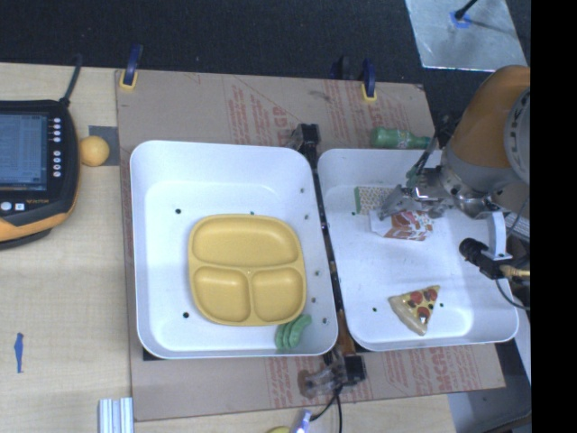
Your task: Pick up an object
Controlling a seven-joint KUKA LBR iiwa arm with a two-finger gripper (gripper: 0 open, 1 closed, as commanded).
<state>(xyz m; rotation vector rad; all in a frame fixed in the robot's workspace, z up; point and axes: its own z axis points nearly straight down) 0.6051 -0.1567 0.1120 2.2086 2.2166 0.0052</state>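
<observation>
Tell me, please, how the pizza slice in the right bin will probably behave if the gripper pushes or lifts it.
The pizza slice lies flat on the right bin, so it will probably slide, not roll. It looks thin, so gripping its edge may be difficult. It seems a small toy, probably light.

Light wood table carries a brown cardboard sheet, fixed at its far edge by blue clamps. Dark carpeted floor lies beyond, with a pale patch at upper right. Lighting is even overhead, with soft shadows.
</observation>
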